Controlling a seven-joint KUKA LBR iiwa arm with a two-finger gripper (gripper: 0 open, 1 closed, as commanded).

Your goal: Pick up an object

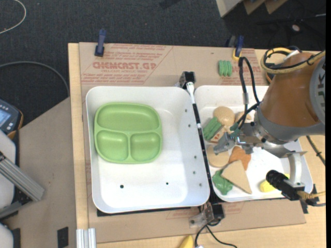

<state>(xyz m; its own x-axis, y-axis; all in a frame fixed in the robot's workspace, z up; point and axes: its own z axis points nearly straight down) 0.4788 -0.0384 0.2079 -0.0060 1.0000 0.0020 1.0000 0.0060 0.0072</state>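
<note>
Arm: we see the grey arm (289,99) with its orange band come in from the right, low over the right bin (207,94).
Hand: the gripper (227,141) points left, down among the toys; we cannot tell how its tips stand, because the metal parts blur together there.
Holding: we see nothing that is clearly held.
Green block: a ridged green piece (212,128) sits just left of the hand and a bit farther back, near the bin wall.
Tan ball: a round tan thing (224,114) lies just behind the hand.
Orange bit: a small orange piece (240,156) lies just in front of the hand.
Wedge: a tan wedge (238,176) lies in front of the hand, touching the orange bit.
Small green toy: it (222,182) sits at the wedge's left corner, in front of the hand.
Yellow toy: it (266,186) peeks out in front and to the right, beside a black part.
Plate: a green plate (127,133) with three parts lies in the left bin (155,190), well away to the hand's left.
Loose green piece: one (224,68) rests on the board behind the right bin.
</note>
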